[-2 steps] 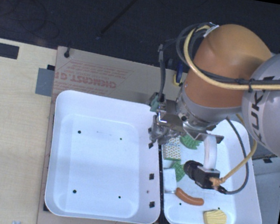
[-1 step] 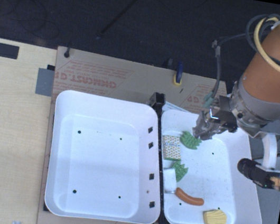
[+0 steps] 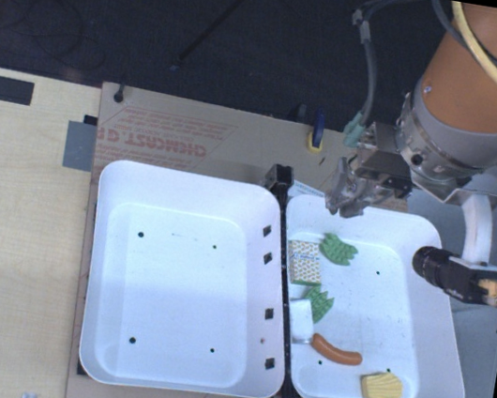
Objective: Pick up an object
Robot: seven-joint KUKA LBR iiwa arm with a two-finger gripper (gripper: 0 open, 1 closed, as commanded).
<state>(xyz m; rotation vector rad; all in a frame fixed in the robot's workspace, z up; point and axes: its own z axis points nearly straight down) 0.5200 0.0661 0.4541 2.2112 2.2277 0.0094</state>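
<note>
Two smooth, shallow white plastic bins (image 3: 189, 188)

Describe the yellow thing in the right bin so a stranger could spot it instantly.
Start at the right bin and go to its near right corner. There lies a small yellow ridged piece, just right of the orange sausage. It is the one yellow item; its neighbours are green, orange or white.

Two white bins (image 3: 121, 219), two green leafy pieces (image 3: 337, 250), one sausage (image 3: 336, 352), one yellow piece (image 3: 381, 387).

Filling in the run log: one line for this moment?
gripper: above right bin far rim | holding: nothing visible | sausage: in right bin
</note>
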